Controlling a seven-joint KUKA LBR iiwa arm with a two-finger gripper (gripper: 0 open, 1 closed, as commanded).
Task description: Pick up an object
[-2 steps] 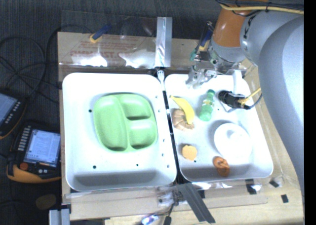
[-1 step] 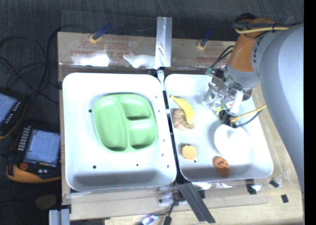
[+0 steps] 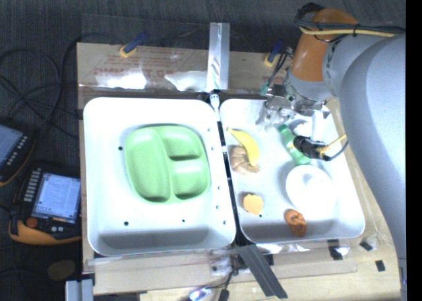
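Note:
My gripper (image 3: pixel 273 119) hangs over the far end of the right bin (image 3: pixel 343 224), open, with nothing between its fingers. A yellow banana (image 3: pixel 246 144) lies just to its front left, touching a tan pastry-like piece (image 3: pixel 241 160). A green object (image 3: pixel 288 136) sits just to the gripper's right, partly hidden by the wrist. Nearer the front lie a small orange piece (image 3: pixel 252 203), a brown-orange piece (image 3: pixel 295 220) and a white round dish (image 3: pixel 310 187).
The left bin (image 3: pixel 105 227) holds a green divided plate (image 3: pixel 167 162). A metal divider post (image 3: pixel 218 55) stands behind the wall between the bins. Clamps and crumpled plastic lie on the board behind the bins.

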